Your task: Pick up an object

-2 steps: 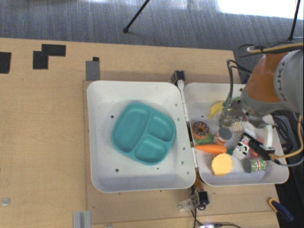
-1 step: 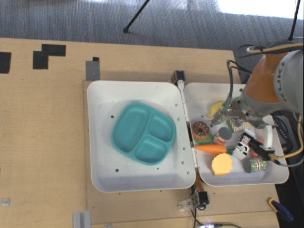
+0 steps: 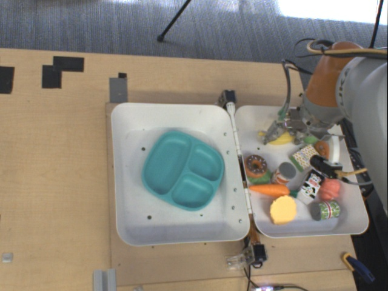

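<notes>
Banana (image 3: 280, 139) lies near the right bin's (image 3: 357, 223) far edge, directly under the hand (image 3: 285, 128), whose grip I cannot tell.

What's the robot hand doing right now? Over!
Gripper low in right bin, at the banana. No grip seen. Donut, carrot and other toys crowd close by. Over.
</notes>
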{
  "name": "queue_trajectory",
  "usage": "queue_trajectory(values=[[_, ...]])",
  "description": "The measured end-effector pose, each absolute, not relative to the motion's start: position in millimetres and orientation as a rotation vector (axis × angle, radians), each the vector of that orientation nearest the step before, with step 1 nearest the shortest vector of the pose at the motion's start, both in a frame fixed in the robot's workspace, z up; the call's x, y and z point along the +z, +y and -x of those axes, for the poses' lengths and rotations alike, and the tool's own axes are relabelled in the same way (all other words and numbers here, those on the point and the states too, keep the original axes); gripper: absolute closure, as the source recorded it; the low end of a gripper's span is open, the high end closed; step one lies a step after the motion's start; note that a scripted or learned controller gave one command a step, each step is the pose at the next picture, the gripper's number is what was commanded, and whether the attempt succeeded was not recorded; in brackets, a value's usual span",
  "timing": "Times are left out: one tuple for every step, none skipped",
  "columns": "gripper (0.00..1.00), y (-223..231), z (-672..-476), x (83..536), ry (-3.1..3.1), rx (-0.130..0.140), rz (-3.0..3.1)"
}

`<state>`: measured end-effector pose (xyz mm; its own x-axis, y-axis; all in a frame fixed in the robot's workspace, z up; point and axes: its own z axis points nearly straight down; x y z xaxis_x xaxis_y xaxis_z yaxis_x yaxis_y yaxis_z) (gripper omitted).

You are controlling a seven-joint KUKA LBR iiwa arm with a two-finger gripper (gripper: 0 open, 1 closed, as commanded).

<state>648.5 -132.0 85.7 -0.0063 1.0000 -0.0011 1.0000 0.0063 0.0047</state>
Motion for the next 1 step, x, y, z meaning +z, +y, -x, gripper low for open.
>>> queue_trajectory(values=[[0.00,-188.0,-621.5,85.6,2.226,0.005,-2.215]])
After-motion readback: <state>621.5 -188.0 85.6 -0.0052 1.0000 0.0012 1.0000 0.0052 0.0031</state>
